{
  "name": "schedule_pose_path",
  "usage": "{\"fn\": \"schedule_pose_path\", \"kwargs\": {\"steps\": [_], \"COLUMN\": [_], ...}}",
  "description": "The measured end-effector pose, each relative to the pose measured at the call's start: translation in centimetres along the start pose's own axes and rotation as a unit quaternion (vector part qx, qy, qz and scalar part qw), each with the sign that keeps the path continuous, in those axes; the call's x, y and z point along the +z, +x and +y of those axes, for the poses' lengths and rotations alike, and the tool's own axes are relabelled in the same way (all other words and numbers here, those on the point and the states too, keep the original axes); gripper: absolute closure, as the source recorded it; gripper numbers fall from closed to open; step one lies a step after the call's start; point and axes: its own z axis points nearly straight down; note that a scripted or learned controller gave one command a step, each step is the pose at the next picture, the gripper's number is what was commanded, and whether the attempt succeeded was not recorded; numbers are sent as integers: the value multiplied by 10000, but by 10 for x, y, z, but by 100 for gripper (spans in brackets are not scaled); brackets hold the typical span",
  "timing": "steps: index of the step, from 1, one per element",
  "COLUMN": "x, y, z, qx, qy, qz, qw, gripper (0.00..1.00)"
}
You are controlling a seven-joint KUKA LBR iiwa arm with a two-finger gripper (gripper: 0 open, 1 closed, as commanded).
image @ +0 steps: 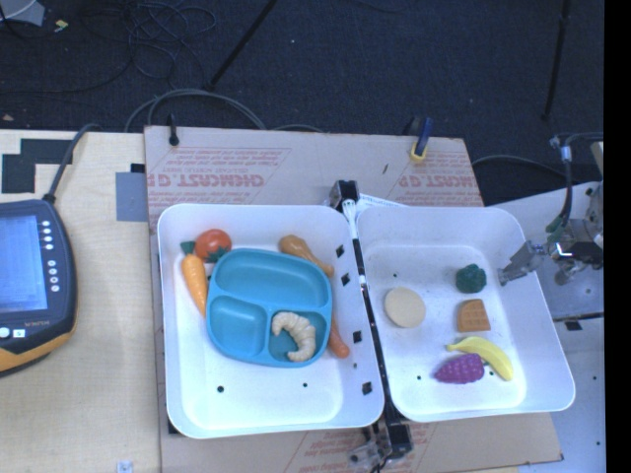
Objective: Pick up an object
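The hand sits at the 3 o'clock edge of the right bin, low over its rim. Its metal tip points toward 9 o'clock, at the inside of the bin. I cannot tell if it is apart or together, because it is small and partly blurred; nothing is seen inside it. The arm behind it comes in from 3 o'clock and is mostly outside the bin, so I judge the reach has not really begun.

The nearest thing is a dark green piece, just beside the hand toward 9 o'clock. Below it, toward 6 o'clock, lies an orange-brown block, then a yellow banana touching a purple grape bunch. A pale round disc lies apart from them, nearer the wall between the bins. These lie loose and mostly separate, which probably makes a single pick easier.

In the left bin a blue divided plate holds a curled shrimp. A tomato and a carrot lie at the plate's 9 to 10 o'clock side. Both bins rest on cardboard on the worktop.
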Motion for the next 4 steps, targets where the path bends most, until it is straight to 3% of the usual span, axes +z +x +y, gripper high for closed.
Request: {"fn": "schedule_pose_path", "kwargs": {"steps": [1, 2, 3, 4], "x": [141, 123, 176, 58], "y": [-4, -7, 4, -8], "z": [-14, -13, 94, 118], "qx": [-3, 22, -26, -6], "qy": [49, 10, -35, -68], "qz": [19, 8, -9, -27], "qw": [10000, 10000, 10000, 10000], "gripper": [0, 100, 100, 100]}}
